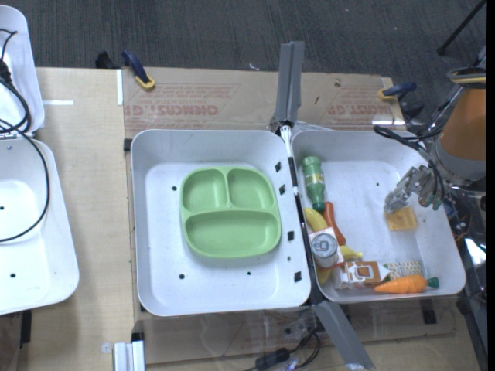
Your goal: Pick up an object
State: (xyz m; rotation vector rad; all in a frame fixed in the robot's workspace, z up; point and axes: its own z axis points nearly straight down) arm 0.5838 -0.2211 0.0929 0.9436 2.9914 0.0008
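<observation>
**Desk:** Where was the pincer (pixel 404 198) when the frame was taken?

**Photographer:** It hung low over the right bin (pixel 363 151), near that bin's right edge, with a small tan block (pixel 402 220) lying just below its tips. The arm (pixel 466 134) reached in from the right, its orange band showing above the wrist.

**Desk:** Was it holding anything?

**Photographer:** Nothing could be seen between the tips. Whether they were spread or pressed together could not be told; they blurred into one grey cluster.

**Desk:** So how far along was the job?

**Photographer:** By the look of it, no object had been lifted. The tan block sat on the bin floor, and the rest lay undisturbed: a green bottle (pixel 312 179) along the left edge, a banana (pixel 315 219) and a can (pixel 324 246) below it, a carton (pixel 361 274) and a carrot (pixel 402 285) along the front edge.

**Desk:** And the other bin?

**Photographer:** The left bin (pixel 155 230) carried a green divided plate (pixel 230 211) at its centre, well apart from the pincer.

**Desk:** What remained?

**Photographer:** Likely the whole grasp: closing on the block, then raising it clear.
</observation>
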